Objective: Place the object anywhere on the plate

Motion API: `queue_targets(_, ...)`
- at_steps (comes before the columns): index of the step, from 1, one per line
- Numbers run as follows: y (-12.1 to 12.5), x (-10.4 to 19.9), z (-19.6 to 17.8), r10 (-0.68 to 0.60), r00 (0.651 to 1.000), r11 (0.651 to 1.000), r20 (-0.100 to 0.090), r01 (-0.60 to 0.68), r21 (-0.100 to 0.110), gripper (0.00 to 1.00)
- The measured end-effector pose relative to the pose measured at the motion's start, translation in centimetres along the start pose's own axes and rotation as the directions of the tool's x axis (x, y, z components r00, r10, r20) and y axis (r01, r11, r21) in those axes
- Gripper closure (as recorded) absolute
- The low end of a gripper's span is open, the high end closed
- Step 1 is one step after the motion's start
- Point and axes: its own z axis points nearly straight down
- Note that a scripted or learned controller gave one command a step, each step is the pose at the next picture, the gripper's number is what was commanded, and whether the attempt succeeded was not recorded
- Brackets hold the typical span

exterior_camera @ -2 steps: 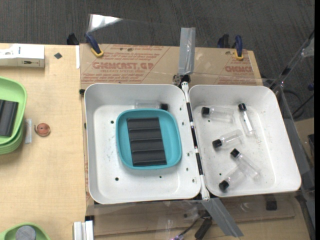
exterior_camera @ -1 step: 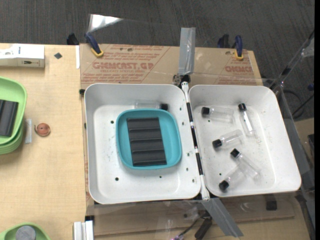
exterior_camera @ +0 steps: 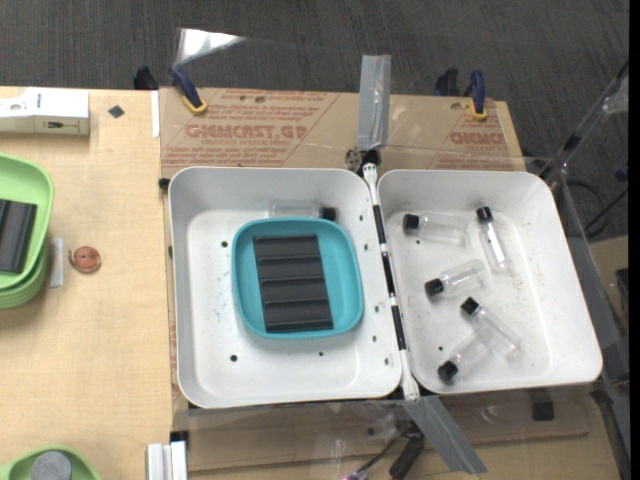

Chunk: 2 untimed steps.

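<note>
Vials (exterior_camera: 452,279) lying loose, teal plate (exterior_camera: 243,268) waiting
Light, slick, probably brittle; pinch mid-barrel; gripper state cannot be told

Lab bench w/ clamped cardboard (exterior_camera: 330,123), white bins (exterior_camera: 190,298), clear vials (exterior_camera: 455,280).

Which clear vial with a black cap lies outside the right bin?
The clear black-capped vial in the left white bin, lying just behind the teal plate; the other five lie in the right white bin.
</note>
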Motion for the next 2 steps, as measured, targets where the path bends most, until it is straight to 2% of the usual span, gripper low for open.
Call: queue_targets(2, 0.0, 0.0, 0.0, 0.0, 1.0, 1.0, 0.0, 0.0, 0.0, 0.0)
